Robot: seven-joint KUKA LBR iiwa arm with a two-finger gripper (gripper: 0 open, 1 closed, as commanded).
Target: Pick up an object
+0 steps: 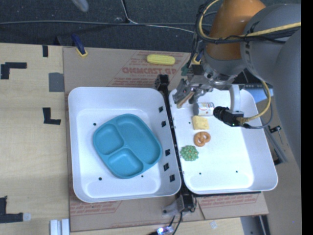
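gripper (185, 98): we couldn't tell its state; hung over right bin (244, 175) corner
tray (127, 145): blue, glossy, three-compartment; left bin (83, 180)
pretzel (201, 139): orange, looped

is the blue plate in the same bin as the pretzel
No, the blue plate lies in the left bin, while the pretzel lies in the right bin.

The arm (254, 28) hides the right bin's (244, 165) far corner.
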